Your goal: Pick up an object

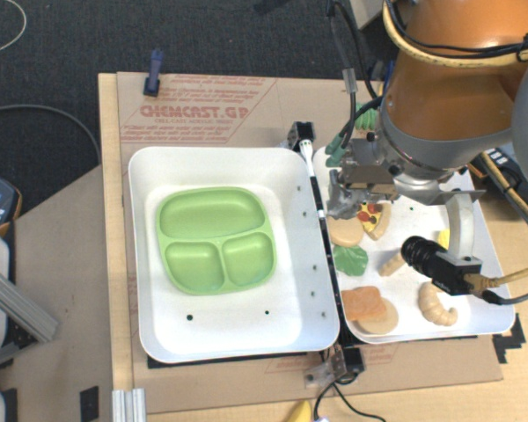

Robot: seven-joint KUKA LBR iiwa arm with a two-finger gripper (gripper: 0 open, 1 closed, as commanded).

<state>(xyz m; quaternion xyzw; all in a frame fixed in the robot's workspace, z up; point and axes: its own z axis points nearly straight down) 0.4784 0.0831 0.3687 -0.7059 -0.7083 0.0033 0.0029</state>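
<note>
we see the gripper (350, 202) low in the right bin (497, 319); we cannot tell its grip. a pizza slice toy (374, 218) sits just beside it.

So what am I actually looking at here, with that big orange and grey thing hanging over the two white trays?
That is a robot arm, filmed by one camera above the bench. Its metal gripper reaches down into the right white bin, among toy foods: a green leafy piece, a tan croissant, round bread-like slices and a pizza slice. The left white bin holds a green divided plastic plate. I cannot tell whether the gripper has caught anything.
</note>
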